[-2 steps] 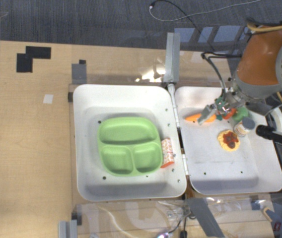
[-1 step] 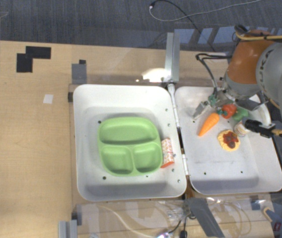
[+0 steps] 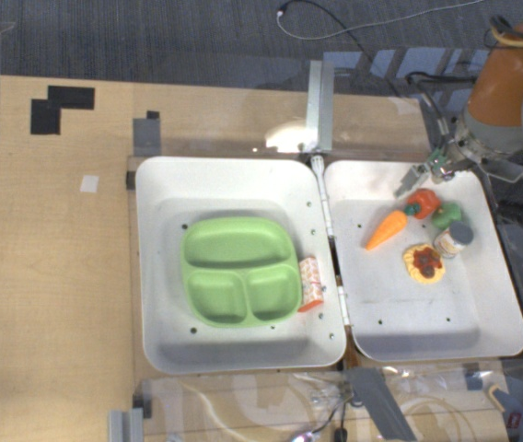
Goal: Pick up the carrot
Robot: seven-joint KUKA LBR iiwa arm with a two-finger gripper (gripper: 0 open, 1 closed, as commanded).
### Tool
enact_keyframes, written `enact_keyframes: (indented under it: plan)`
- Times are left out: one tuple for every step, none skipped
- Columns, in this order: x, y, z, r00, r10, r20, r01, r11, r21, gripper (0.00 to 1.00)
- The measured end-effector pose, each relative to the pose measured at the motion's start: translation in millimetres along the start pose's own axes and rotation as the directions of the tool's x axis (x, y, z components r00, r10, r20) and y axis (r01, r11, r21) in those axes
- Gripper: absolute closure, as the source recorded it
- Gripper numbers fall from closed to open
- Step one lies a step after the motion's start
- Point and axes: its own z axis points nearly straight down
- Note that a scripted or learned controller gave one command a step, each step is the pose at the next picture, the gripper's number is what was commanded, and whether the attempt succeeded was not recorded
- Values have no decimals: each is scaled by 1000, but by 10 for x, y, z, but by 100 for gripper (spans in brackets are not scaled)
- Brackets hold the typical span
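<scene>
Carrot-picking has not begun in earnest: the pincer [image 3: 424, 175] hangs over the far part of the right bin [image 3: 482, 325], its two thin fingers spread apart with nothing between them. Behind it the grey arm with its orange band [image 3: 510, 90] reaches in from the far right.

Just near and left of the pincer lies the carrot [image 3: 386, 229], flat on the floor of the right bin, toward that bin's far-left area. Its long axis runs on a diagonal: the thick end points far and right, toward the pincer, and the tip points near and left. The coming move, as I judge it, turns on this: the pincer must come nearer and leftward and close across the carrot's width, not along its length.

The thick end touches or nearly touches a red toy piece [image 3: 423, 202], with a green piece [image 3: 446, 215] just right of that, a small grey can [image 3: 455, 238] near it, and a round yellow-and-red item [image 3: 424, 263] nearer still. That crowding could foul the grip.

In the left bin [image 3: 156, 274] sit a green divided plate [image 3: 240, 270] and a small striped packet [image 3: 310, 284] at its right edge. No writing or brand can be read anywhere.
</scene>
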Motion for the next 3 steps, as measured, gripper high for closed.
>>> enact_keyframes:
  plan:
    - [676,-202,518,998,68,-4,-68,998,4,0]
    - [760,83,-527,994,109,-2,-109,994,1,0]
    - [946,-316,498,997,83,-4,-83,997,4,0]
